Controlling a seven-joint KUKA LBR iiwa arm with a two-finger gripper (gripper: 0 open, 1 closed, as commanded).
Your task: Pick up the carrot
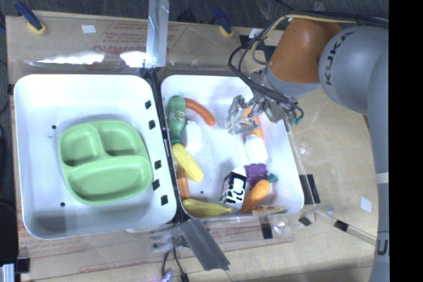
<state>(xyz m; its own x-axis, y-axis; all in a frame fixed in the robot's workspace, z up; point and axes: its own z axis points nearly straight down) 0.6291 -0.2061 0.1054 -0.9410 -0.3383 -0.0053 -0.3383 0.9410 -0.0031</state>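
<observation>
The carrot (pixel 259 191) is a short orange piece lying near the front right corner of the right bin (pixel 291 155). It lies between a black-and-white can (pixel 232 189) and the bin wall, just below a purple vegetable (pixel 257 172). My gripper (pixel 247 113) hangs low over the bin's back right part, well behind the carrot and apart from it. It is right above the orange end of a white bottle (pixel 255 148). Metal parts and cables hide how it stands.
The right bin also holds a green cucumber (pixel 175 117), an orange sausage (pixel 200 111), a corn cob (pixel 187 162), a banana (pixel 205 208) and a bread slice (pixel 268 210). A green divided plate (pixel 104 162) lies in the left bin (pixel 26 142).
</observation>
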